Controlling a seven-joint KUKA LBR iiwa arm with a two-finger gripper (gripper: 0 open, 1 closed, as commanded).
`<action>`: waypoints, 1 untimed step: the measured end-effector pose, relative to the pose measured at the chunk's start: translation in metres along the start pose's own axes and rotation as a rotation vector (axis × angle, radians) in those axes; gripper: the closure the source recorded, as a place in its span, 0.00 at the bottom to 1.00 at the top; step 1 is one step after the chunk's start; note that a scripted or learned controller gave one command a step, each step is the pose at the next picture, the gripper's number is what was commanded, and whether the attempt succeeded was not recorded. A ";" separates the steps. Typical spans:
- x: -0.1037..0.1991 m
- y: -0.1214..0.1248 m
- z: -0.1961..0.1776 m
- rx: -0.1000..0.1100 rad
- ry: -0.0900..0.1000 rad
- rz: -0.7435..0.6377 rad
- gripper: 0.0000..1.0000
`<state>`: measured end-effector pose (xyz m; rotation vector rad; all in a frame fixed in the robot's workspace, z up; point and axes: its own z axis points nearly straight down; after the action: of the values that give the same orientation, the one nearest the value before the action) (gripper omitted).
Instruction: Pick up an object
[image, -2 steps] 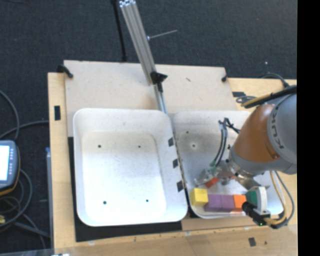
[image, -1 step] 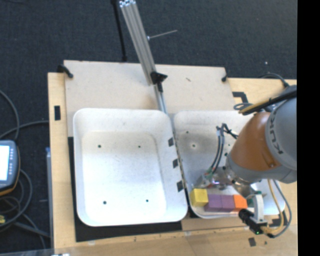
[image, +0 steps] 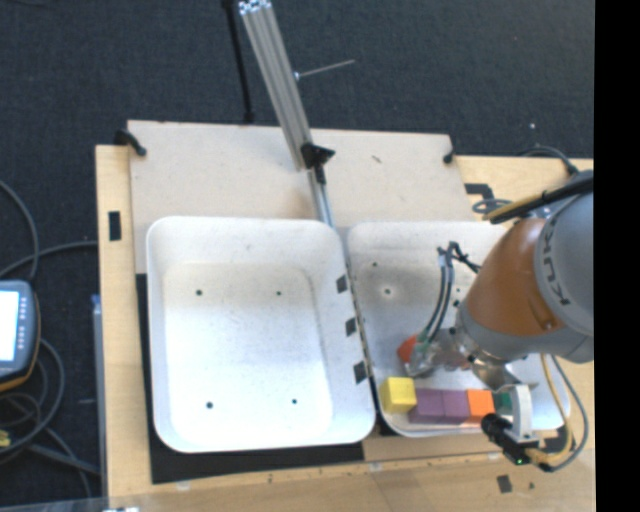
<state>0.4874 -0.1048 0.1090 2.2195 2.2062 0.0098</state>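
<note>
While the arm (image: 530, 290) is bending low over the right bin (image: 385, 250), its grey and orange bulk is covering the wrist, so the gripper's state cannot be told from this slant. Nearest the camera, along that bin's front wall, a row of blocks is lying close together: a yellow cube (image: 401, 393) at the left end, a purple block (image: 441, 405) just beside it, and an orange block (image: 481, 403) touching the purple one's far end. All three are looking hard-edged, flat-faced and matte, probably painted wood or plastic, so they are likely handling as light, stiff and not fragile; their smooth faces may be slipping a little under a weak pinch. The yellow cube is seeming the easiest candidate, since its left and rear faces are standing free, and opposite flat sides would be taking the grip best. Just behind the row, a small red-orange object (image: 405, 349) is sitting partly under the arm's cables, its shape unclear. Beyond, the left bin (image: 160, 300) is showing a speckled white floor with rounded corners, and an aluminium rail (image: 280, 85) is slanting away over the pale board
</note>
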 end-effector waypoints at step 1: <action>0.000 0.000 0.001 0.000 0.000 0.002 0.00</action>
<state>0.4872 -0.1046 0.1083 2.2218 2.2035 0.0098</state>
